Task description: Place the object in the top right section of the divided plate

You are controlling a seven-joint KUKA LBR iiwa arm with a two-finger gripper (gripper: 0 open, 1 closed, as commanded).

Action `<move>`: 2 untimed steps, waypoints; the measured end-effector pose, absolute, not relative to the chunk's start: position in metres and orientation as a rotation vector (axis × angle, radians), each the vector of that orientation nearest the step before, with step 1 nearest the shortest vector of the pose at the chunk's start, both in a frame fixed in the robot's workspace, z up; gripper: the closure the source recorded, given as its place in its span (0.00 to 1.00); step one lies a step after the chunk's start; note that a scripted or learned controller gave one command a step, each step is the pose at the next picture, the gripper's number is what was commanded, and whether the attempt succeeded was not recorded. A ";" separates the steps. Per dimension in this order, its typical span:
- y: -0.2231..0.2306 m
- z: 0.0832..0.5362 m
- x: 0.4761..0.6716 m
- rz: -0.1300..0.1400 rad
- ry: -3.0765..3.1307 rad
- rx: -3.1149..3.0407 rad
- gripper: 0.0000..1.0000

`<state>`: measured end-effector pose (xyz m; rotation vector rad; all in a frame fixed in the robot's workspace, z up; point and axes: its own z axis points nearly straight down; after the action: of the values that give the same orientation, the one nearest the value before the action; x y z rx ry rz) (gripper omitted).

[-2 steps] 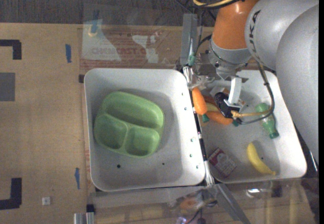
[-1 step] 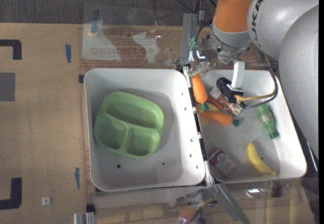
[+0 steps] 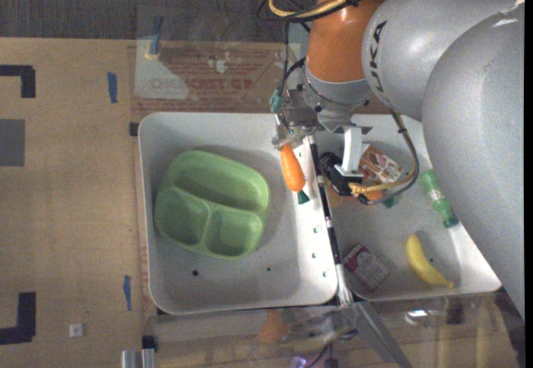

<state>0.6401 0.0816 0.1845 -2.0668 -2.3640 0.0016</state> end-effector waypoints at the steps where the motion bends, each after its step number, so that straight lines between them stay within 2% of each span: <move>1: 0.139 0.208 0.604 0.002 -2.397 -2.028 1.00; 2: 0.176 0.279 0.635 -0.002 -2.326 -2.114 1.00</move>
<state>0.6346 0.1758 0.2793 -2.1138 -2.3264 -0.0020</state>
